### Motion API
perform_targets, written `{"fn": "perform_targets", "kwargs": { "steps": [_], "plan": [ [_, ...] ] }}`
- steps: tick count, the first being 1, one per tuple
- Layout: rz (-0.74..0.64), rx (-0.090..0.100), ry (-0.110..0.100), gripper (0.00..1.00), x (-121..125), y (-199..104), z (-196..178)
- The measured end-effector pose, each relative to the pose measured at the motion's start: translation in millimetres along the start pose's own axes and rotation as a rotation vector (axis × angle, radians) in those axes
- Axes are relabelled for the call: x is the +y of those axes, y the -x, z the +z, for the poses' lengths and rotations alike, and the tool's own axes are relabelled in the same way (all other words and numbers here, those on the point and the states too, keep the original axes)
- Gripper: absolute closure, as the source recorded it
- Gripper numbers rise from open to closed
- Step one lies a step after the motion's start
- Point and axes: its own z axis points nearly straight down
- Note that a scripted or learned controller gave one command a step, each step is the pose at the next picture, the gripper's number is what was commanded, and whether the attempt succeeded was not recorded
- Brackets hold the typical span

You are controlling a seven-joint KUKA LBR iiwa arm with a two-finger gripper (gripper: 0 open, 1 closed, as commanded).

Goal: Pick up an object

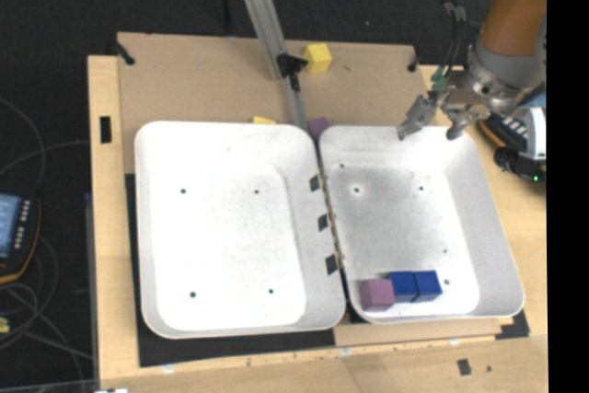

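Bench (pixel 106 225): a pale wooden top seen from above at a slant, with a brown board laid across its far part and dark floor around it.
Left bin (pixel 221 225): a shallow white tray with rounded corners, on the left half of the bench; only a few small dark dots mark its floor.
Right bin (pixel 414 207): a matching white tray, touching the left one along a seam with small dark clips.
My arm (pixel 511 14): grey with an orange band, reaching in from the right, above the far right corner of the right bin.
Metal rail (pixel 262 9): a thin grey bar slanting down from the top centre to the far end of the seam between the bins, well to the left of my fingers.
My gripper (pixel 433 118): hanging over the far rim of the right bin; my two fingers are spread apart with nothing between them.
Blue block (pixel 412 284): in the near part of the right bin, close to the front wall, well apart from my fingers.
Purple block (pixel 376 293): touching the blue block's left side, near the bin's front left corner.
Yellow block (pixel 318 57): on the brown board beyond the bins, beside the rail.
Small purple piece (pixel 318 126): just outside the bins at the far end of the seam.
Small yellow piece (pixel 264 120): peeking over the far rim of the left bin.
Handheld screen (pixel 17 230): on the dark floor at the far left, with cables.
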Motion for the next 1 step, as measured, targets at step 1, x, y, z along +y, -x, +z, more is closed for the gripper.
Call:
{"fn": "perform_targets", "kwargs": {
  "steps": [1],
  "plan": [
    [0.01, -0.004, 0.01, 0.0, -5.1, 56.0, -124.7]
  ]
}}
